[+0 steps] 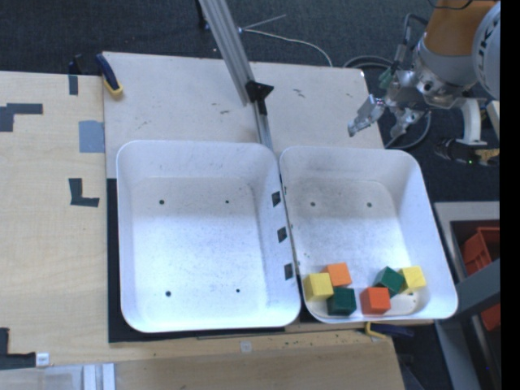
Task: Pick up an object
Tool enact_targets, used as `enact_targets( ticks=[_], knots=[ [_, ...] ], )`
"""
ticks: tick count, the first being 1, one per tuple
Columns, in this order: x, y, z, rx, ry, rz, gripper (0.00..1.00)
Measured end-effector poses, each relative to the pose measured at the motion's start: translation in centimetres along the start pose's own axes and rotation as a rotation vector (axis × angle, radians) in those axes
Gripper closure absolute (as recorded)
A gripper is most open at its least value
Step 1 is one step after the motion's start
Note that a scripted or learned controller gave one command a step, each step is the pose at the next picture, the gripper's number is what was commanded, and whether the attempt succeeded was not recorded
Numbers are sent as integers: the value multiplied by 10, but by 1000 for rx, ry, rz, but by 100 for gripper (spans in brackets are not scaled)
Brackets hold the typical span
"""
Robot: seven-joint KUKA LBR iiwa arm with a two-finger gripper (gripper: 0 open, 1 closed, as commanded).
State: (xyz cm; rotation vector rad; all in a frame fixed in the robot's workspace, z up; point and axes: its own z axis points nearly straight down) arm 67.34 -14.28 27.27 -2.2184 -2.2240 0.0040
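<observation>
While end effector (382,116) hovers, blocks (363,288) well apart

The gripper (382,119) hangs above the far rim of the right bin (422,187), fingers parted. Well below its jaws, six small blocks (364,287) cluster along the bin's near edge.

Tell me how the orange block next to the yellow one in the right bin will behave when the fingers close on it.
The orange block looks like a small flat-faced cube, so it probably stays rigid and will not roll. It touches the yellow block and sits close to a dark green block, so a push would likely shove those too. It seems light for its size, apt to slide on the smooth white bin.
</observation>
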Motion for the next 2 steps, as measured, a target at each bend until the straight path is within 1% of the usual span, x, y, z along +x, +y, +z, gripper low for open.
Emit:
enact_targets(
  ticks=[1,2],
  knots=[
    [12,-94,147,11,4,2,0],
    [12,-9,183,-3,1,-1,0]
  ],
)
